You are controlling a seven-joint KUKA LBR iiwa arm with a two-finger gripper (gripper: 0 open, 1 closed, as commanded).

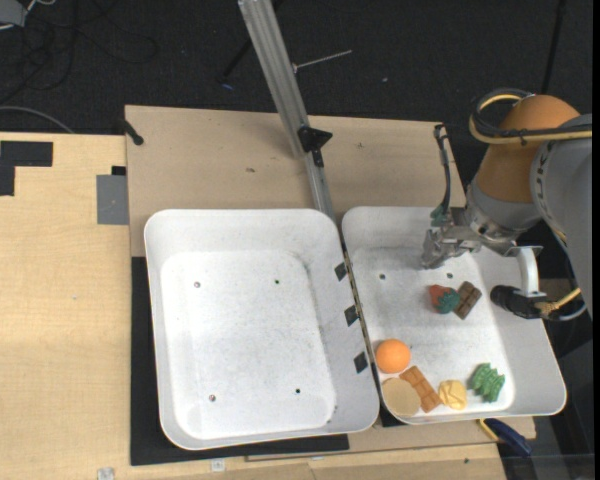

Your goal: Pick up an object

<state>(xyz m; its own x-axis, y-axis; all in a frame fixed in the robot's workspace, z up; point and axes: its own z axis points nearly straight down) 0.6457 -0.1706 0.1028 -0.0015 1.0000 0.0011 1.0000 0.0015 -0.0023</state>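
The gripper point(448, 248) is seen above the right bin point(520, 388), with the small brown block point(467, 299) lying just below-right. Finger state cannot be told.

Bench with two bins

The tan wooden bench point(230, 153) bears two shallow white plastic bins side by side, the left bin point(242, 323) and right bin point(410, 238), edges touching.

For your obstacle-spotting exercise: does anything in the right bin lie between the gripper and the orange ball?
Nothing visible does. The gripper hangs over the right bin's upper part; the orange ball lies lower left of it, across bare floor. The red-and-brown cluster lies to the right of that line.
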